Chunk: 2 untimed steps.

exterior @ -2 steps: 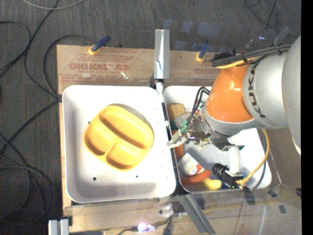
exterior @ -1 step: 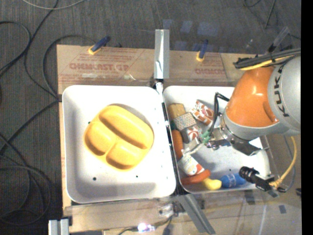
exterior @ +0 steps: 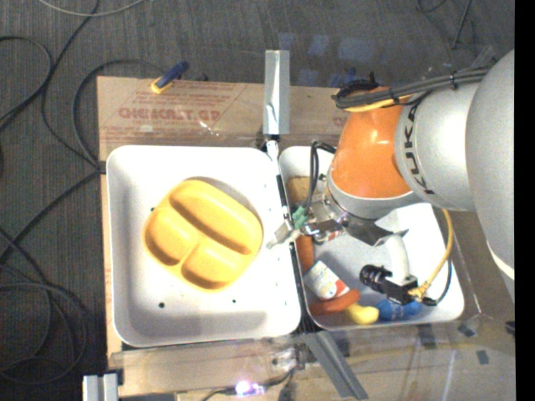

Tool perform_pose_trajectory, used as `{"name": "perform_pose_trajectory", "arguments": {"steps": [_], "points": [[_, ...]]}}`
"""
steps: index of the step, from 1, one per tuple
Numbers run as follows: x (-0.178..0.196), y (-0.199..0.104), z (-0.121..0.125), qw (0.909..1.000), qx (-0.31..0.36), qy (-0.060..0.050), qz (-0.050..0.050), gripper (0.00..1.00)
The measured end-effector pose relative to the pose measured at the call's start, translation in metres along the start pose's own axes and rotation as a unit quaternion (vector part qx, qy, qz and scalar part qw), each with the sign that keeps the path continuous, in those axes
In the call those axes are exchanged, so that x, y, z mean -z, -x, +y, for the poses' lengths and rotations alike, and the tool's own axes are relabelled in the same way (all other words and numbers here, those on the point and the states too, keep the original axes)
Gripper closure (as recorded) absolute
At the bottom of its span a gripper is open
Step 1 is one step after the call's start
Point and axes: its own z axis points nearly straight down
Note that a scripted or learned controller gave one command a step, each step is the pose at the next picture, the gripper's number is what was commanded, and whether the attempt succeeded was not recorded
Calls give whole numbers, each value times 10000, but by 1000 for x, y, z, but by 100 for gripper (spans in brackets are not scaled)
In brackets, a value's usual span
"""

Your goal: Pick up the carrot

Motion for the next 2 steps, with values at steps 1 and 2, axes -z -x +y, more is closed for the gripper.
{"name": "perform_pose_trajectory", "arguments": {"steps": [1, 2], "points": [[0, 1, -11, 10000, 61, 2, -6, 0], [0, -33, -24, 9989, 479, 1, -5, 0]]}}
